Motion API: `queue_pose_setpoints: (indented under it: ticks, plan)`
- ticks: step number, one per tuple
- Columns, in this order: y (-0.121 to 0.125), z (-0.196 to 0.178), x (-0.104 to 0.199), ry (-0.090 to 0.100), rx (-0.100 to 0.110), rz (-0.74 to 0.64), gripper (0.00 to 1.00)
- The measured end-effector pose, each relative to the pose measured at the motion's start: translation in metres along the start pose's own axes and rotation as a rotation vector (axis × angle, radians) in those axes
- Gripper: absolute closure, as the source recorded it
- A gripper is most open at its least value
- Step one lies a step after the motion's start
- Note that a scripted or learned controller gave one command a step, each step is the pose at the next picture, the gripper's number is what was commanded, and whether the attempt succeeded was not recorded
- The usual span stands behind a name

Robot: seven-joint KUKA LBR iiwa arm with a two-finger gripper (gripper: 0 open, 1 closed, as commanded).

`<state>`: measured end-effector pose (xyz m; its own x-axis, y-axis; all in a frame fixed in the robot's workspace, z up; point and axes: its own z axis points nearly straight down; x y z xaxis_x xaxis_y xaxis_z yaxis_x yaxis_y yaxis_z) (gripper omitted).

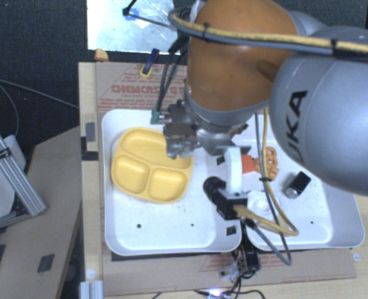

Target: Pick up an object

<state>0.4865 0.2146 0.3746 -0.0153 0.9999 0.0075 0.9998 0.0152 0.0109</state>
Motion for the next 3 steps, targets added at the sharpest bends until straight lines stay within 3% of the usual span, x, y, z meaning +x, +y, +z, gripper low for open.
queue_pose_setpoints:
  ticks: [1, 2, 3]
  plan:
    - [0.073, 0.064, 0.015, -0.006, 0.006, 0.014, 1.0]
    - [0.071, 0.052, 0.014, -0.007, 0.008, 0.009, 1.0]
    - [0.017, 0.107, 0.019, -0.009, 0.018, 0.009, 1.0]
